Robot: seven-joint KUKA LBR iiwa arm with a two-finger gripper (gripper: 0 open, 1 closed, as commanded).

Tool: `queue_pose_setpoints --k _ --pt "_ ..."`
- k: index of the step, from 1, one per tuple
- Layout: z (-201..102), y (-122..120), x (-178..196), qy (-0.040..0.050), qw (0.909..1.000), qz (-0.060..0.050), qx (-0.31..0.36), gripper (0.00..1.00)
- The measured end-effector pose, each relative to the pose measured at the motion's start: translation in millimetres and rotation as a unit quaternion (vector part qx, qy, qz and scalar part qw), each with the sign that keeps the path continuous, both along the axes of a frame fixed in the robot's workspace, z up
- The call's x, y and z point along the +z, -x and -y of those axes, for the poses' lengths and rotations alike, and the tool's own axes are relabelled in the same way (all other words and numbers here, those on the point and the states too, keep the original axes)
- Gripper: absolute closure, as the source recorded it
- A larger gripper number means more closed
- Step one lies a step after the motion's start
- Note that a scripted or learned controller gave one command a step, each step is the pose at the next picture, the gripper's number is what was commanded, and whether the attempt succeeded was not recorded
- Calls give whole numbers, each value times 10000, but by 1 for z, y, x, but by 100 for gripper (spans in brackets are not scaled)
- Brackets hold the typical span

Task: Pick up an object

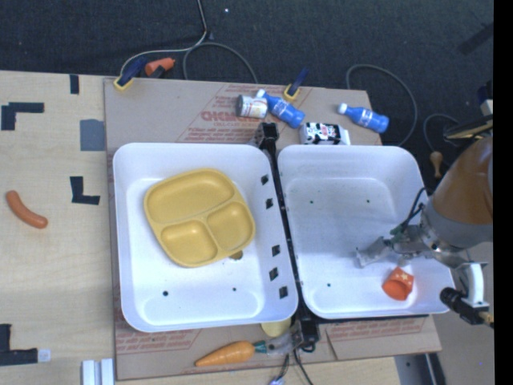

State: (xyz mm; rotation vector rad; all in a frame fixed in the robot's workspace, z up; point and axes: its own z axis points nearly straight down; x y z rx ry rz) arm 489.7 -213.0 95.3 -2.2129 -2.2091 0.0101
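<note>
Two white bins sit side by side on the surface, and the action is all in the right bin [353, 184]. The arm [465, 199] reaches in from the right, low over the bin's near right corner, and the hand [370, 255] points left across the bin floor. Whether it is open or closed, I cannot tell from this angle; nothing is seen gripped in it.

The likely target is a small orange block [398, 284], lying on the bin floor just beside the hand, on its near side, close to the front wall. It looks chunky, bright orange-red, with a lighter top face, and it appears apart from the hand rather than touched by it. My read: the hand is low because a grasp is being tried here, yet it seems offset from the block.

Over in the left bin [132, 239] rests a yellow divided plate [199, 216], well apart from the arm. Outside the bins lie blue bottles [284, 109] at the back, a toy carrot [226, 354] in front and a toy sausage [26, 209] far left.
</note>
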Motion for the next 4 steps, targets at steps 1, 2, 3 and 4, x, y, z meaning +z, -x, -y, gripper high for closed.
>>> queue_pose_setpoints --k 1,2,3,4 --pt "-77 -70 4 14 9999 86 62 0" --pt "-98 -101 -10 45 10000 80 23 0" --pt "-117 -168 22 34 9999 107 36 0" --pt "-115 -165 20 36 10000 69 17 0"
